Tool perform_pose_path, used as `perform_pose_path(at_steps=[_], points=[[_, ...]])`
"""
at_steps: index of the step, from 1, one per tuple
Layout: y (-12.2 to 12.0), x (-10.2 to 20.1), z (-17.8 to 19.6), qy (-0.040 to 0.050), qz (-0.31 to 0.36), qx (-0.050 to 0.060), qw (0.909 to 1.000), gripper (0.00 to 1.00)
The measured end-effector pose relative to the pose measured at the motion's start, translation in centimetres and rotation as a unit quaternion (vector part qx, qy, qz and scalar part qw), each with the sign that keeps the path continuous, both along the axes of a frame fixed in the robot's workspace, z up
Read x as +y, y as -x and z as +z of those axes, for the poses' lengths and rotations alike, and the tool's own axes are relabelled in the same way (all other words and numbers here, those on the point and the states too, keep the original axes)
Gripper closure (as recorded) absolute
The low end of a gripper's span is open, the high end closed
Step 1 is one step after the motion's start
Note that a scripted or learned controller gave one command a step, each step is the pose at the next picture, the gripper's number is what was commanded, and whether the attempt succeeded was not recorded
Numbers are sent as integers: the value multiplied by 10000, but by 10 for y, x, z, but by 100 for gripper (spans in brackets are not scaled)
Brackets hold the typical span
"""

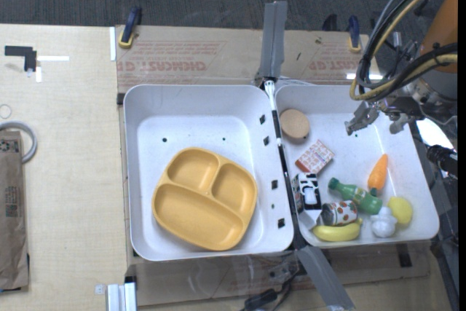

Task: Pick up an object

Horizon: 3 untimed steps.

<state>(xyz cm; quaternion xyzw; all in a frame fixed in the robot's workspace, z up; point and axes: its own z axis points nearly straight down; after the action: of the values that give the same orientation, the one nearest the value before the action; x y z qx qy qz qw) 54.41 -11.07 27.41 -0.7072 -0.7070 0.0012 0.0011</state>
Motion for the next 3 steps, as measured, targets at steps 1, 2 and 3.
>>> perform_pose_path(at_steps=[1, 2, 3], points=[[29, -62, -65, 3, 386, -4, 9993, 0], [6, -94, -138, 3, -730, -5, 9973, 0], [-15, -94, -184, -27, -393, 1, 9992, 0]])
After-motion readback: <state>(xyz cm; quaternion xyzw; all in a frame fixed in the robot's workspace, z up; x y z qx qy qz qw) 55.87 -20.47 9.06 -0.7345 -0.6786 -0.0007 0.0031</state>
